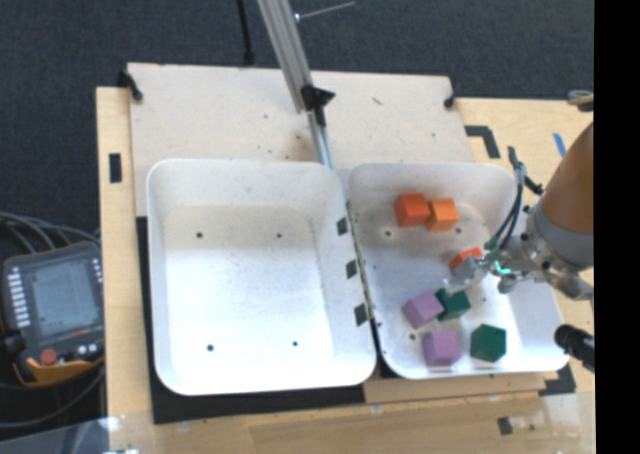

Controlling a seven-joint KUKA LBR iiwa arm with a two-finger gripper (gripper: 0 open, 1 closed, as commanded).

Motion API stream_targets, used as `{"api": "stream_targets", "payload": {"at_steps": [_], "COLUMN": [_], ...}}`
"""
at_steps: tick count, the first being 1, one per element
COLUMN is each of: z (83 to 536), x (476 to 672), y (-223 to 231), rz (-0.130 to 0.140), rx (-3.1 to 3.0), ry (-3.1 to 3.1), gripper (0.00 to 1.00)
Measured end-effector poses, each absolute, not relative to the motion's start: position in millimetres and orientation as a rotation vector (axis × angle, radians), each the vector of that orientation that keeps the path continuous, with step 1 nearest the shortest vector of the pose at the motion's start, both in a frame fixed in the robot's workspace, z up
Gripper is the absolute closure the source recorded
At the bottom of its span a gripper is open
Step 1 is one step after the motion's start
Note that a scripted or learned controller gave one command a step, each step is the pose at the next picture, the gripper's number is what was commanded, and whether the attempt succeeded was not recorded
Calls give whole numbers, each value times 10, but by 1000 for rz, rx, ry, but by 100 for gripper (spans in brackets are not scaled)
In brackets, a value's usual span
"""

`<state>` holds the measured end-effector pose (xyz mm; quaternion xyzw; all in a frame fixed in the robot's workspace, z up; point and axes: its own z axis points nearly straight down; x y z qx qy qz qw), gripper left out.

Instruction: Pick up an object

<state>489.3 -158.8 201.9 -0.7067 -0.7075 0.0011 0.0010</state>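
Claw (490,264) over right bin (400,187), beside small orange-red block (464,261); finger state cannot be told. Purple blocks (422,308), green blocks (488,342) below it.

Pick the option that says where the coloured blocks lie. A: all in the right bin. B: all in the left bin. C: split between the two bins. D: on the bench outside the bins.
A: the orange blocks, the purple blocks and the green blocks all sit inside the right bin, where the gripper reaches in.
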Motion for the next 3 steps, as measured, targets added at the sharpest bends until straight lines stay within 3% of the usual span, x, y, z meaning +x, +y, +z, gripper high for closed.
{"api": "stream_targets", "payload": {"at_steps": [1, 2, 3], "z": [2035, 1551, 1254], "x": [4903, 4849, 4898], "y": [-1586, -1511, -1526], "rz": [-2, 4, -13], "rx": [-2224, -2222, -2225], "ry": [-2221, -2217, -2232], "gripper": [0, 0, 0]}}
